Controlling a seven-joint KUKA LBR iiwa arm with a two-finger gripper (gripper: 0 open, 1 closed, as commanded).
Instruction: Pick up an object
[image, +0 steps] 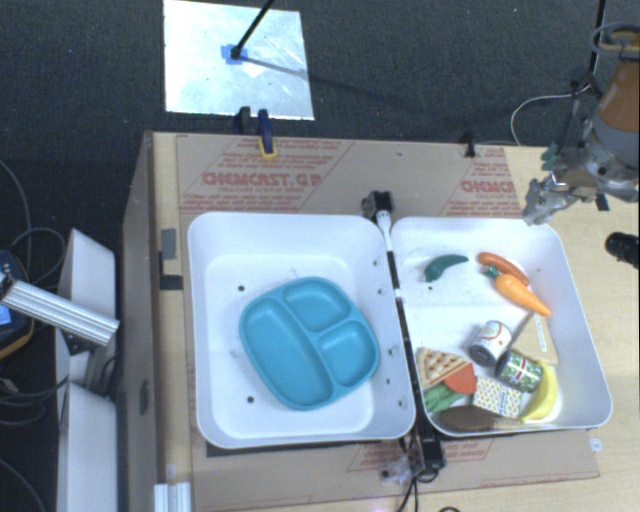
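Toys are piled at the right bin's (590, 330) near corner, a carrot (522, 291) seen by its far edge. Outside that far corner the gripper (543, 203) is poised; its opening cannot be told.

Both white bins (300, 235) look like smooth moulded plastic with a soft sheen. The blue divided tray (308, 342) is matt plastic. The bench (300, 175) top looks like brown printed cardboard or paper-faced board. The small cans (505, 357) show shiny metal ends, and the carrot (522, 291) looks like glossy plastic. The end effector (545, 200) is dull grey metal.
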